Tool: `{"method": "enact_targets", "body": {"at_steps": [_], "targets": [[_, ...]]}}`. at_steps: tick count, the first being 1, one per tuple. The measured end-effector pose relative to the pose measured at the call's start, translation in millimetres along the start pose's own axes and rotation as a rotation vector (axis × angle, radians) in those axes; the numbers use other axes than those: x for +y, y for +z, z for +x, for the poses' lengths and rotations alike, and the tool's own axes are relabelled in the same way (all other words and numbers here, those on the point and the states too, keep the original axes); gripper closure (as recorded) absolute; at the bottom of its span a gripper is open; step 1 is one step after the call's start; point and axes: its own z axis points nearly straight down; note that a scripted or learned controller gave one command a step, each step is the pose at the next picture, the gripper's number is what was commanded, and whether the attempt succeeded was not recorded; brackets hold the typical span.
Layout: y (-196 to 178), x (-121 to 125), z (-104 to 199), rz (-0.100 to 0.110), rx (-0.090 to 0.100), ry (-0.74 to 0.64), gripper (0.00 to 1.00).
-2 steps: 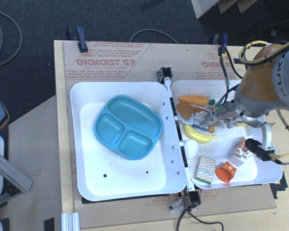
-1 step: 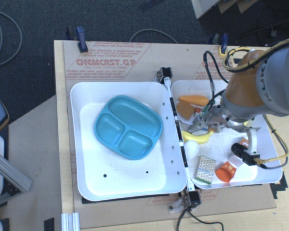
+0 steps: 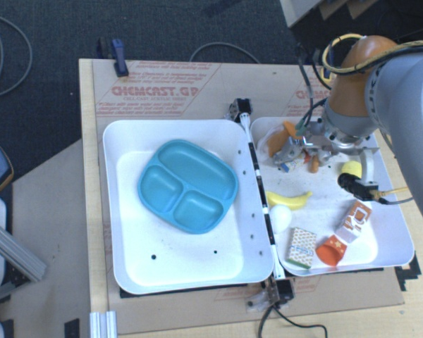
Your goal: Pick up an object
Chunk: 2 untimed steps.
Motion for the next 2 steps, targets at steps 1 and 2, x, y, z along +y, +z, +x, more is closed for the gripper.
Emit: {"method": "enact_targets", "body": {"at_steps": [1,2], "targets": [[-8,-4,-1,0.004,-0.001,0.003,1.00],[-107,-45,79,-0.031,-0.002,-0.006,1.00]]}}
